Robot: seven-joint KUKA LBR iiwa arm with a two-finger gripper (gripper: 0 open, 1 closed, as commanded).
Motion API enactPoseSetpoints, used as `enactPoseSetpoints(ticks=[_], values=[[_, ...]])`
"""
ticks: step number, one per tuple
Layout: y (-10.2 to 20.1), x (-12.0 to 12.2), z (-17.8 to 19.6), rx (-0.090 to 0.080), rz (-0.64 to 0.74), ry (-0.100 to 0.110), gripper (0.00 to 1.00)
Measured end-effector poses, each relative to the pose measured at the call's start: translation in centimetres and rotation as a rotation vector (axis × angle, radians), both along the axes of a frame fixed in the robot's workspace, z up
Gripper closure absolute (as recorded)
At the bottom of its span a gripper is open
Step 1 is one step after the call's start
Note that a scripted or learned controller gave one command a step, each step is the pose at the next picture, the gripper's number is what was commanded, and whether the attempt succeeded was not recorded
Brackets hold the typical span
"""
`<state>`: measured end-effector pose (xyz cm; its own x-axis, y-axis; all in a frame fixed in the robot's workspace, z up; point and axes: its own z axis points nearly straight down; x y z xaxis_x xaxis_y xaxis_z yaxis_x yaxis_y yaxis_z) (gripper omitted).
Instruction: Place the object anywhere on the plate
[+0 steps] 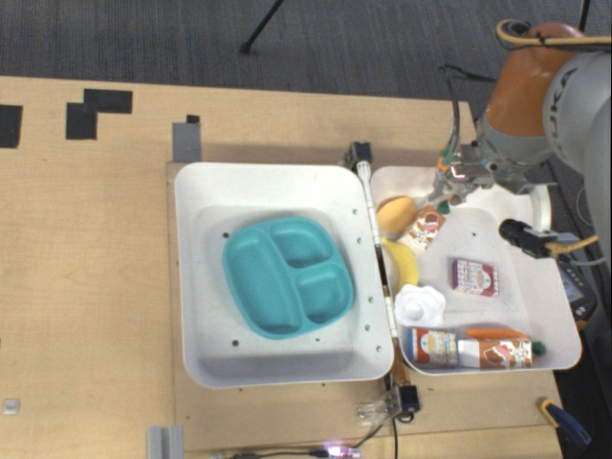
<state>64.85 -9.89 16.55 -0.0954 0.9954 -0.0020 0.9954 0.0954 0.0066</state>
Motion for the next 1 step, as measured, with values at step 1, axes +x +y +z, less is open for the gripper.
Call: enactPoseSetpoints(ticks=[1], values=[[-0.01, 0.01, 0.01, 0.000, 0.000, 0.000, 0.00]])
